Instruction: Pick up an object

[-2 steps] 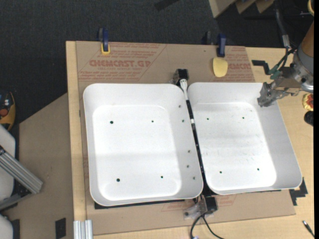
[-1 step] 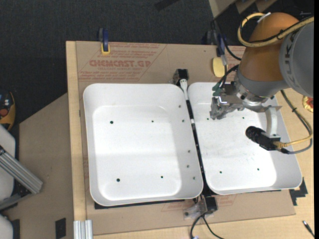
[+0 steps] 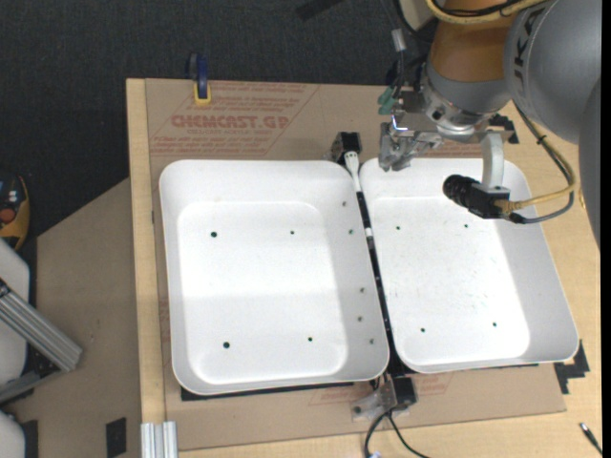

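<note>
Gripper (image 3: 395,153) hangs over right bin's (image 3: 458,294) far corner, next to left bin (image 3: 258,284); can't tell its opening, any hold, or which way a target object lies.

Grey arm with orange band reaching in from the right, tool (image 3: 394,156) pointing down, low

Left bin (image 3: 191,256): white, few small dark dots on floor. Right bin (image 3: 535,294): white, same dots plus fine dark speckling. Board (image 3: 239,122) under bins: tan cardboard, red printed lettering. Clamp (image 3: 200,74) at board's far edge: blue and yellow. Arm (image 3: 563,46): grey, orange band (image 3: 477,27) above wrist. Surround (image 3: 95,27): dark grey, carpet-like texture.
</note>
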Robot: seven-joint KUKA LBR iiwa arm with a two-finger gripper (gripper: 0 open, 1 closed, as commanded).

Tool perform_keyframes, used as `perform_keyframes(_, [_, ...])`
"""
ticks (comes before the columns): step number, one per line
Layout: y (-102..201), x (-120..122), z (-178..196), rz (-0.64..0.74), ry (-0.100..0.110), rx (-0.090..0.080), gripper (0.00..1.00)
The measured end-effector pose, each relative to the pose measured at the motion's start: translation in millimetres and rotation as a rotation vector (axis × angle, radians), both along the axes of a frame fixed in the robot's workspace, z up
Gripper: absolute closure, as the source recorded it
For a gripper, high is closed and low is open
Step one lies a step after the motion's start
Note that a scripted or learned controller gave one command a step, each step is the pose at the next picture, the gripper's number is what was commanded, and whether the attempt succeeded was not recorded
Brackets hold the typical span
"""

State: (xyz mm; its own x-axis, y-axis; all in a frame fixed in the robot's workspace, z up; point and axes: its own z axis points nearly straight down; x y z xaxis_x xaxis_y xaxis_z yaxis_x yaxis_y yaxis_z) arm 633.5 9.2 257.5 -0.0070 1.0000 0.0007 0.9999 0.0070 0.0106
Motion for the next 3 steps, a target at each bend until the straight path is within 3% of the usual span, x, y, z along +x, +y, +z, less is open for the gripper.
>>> perform_keyframes(1, [113.3, -11.2, 65.1, 0.005, 0.001, 0.004, 1.0])
perform_keyframes(2, [221.3, -0.7, 23.1, 0.003, 0.009, 0.003, 1.0])
perform_keyframes(3, [169.5, 3.5, 68.4, -0.01, 0.005, 0.0, 1.0])
